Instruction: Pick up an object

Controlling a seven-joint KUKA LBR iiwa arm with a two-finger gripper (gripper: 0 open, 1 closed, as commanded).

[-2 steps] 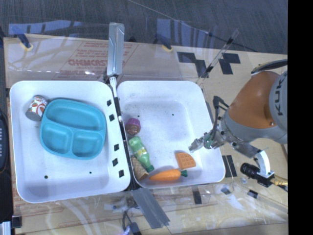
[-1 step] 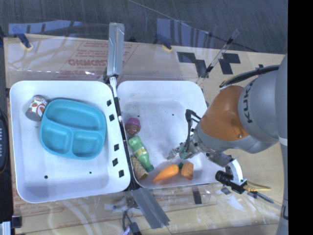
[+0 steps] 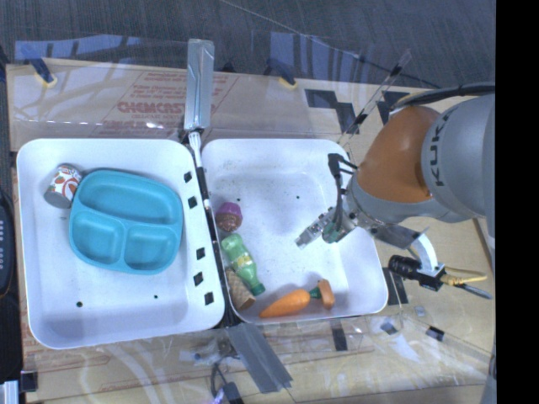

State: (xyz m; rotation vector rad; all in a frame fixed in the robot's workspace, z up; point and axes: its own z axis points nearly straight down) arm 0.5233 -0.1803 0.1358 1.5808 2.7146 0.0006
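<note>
The arm reaches in from the right and its gripper (image 3: pixel 313 232) hangs over the right side of the right bin (image 3: pixel 278 162), above bare white floor. Nothing shows between its fingers. An orange carrot (image 3: pixel 290 302) lies along the bin's front wall, below and slightly left of the gripper. A green bottle (image 3: pixel 241 263) lies near the bin's left wall, with a small purple-brown object (image 3: pixel 228 217) just behind it and a brownish object (image 3: pixel 240 293) in the front left corner.
The left bin (image 3: pixel 50 318) holds a blue divided tray (image 3: pixel 126 221) and a small patterned object (image 3: pixel 62 183) at its back left corner. A metal bar (image 3: pixel 199 82) stands behind the divider between the bins.
</note>
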